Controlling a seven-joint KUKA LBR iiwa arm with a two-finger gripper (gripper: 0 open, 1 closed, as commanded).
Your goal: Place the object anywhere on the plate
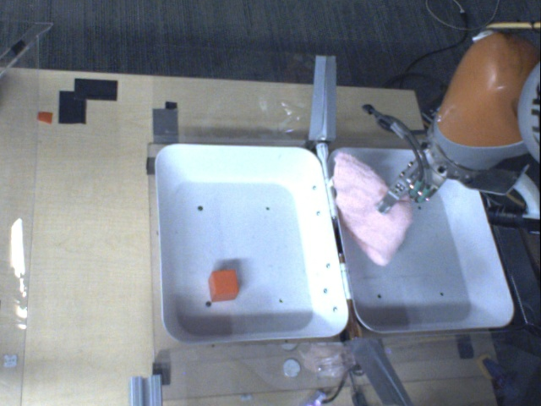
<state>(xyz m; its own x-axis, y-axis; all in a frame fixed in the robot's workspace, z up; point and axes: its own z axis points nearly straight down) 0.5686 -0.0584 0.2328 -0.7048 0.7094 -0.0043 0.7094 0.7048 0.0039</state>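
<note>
- Orange block (224,285): small cube-like piece, solid orange, top face lighter than the shaded side, edges a bit soft. Sits on the floor of the left bin (177,227), in its near-left part, apart from the walls.
- Pink cloth (370,205): pale pink, fuzzy texture, rumpled into a long slanted shape. Lies in the right bin (473,303), up against the divider (322,100) side, far half.
- Tool (393,203): over the right bin, tip down at the right edge of the pink cloth, touching or just above it. Can't tell whether it is open or closed, nor whether it grips anything.
- Arm (482,91): comes in from the right, orange band showing above the wrist, hanging over the right bin's far-right corner.
- Bench (84,252): light wood; black marks (83,98) and a tiny orange square (45,117) at the far left, well apart from both bins.
</note>
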